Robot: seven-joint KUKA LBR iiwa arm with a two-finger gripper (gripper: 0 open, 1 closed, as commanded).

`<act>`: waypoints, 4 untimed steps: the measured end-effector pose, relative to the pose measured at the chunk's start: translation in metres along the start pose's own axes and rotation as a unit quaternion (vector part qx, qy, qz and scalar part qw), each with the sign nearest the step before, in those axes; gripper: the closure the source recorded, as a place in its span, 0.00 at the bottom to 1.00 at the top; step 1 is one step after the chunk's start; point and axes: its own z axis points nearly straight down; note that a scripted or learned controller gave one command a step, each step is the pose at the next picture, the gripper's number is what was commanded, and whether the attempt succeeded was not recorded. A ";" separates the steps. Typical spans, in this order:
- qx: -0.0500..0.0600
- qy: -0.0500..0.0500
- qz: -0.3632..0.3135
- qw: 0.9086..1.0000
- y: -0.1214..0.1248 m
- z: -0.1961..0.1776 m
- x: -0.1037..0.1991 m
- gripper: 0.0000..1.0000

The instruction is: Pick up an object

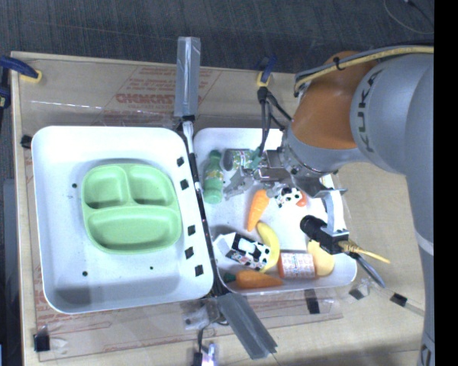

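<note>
- Lighting is bright and even, from overhead, with no hard beam.
- The 2 white bins [53, 204] are close to overexposed; their walls lose detail.
- Soft shadow pools in the left bin's lower left corner and under the arm [366, 105] in the right bin.
- A mild sheen sits on the arm's grey shell and the green tray [130, 204].
- Focus is soft overall; small things in the right bin look smeared, and print on the bench [99, 97] is barely legible.

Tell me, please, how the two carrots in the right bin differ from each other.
The upper carrot stands nearly upright in the view, mid-bin, while the lower carrot lies flat along the bin's near wall. The upper one is clear of cover; the lower one is partly overlapped by other toys. Both are orange.
</note>
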 end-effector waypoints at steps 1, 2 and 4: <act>0.000 0.000 0.068 0.998 -0.019 0.128 -0.040 0.00; -0.002 0.000 -0.013 1.000 0.074 0.126 -0.063 0.00; 0.000 0.000 0.075 0.997 0.043 0.127 -0.043 0.00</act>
